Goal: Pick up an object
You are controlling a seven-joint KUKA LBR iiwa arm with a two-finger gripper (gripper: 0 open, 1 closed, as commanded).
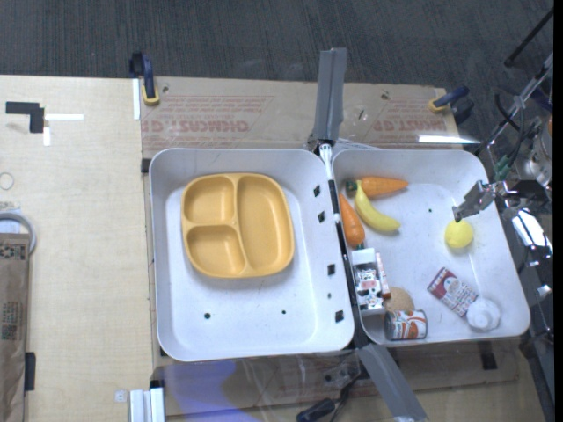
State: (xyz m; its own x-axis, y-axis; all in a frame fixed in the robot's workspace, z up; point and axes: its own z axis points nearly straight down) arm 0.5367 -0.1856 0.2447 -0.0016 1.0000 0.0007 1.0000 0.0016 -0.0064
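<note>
The right bin [422, 258] holds several objects. A yellow lemon [458, 235] lies near its right wall. My gripper [469, 206] reaches in over the right rim and hangs just above and to the right of the lemon, with nothing visibly held. A yellow banana [376, 214] lies at the upper left between one orange carrot [384, 185] and another orange carrot [352, 221]. A small printed carton [369, 280], a brown round item [399, 301] and a red and white can [405, 325] sit along the lower left. A red and white packet [452, 290] and a white lump [482, 314] lie at the lower right.
The left bin [251, 319] carries a yellow divided plate [237, 225]. A grey divider post [330, 95] stands behind the seam between the bins. Blue and yellow clamps [145, 82] grip the cardboard at the back. The middle of the right bin is bare white floor.
</note>
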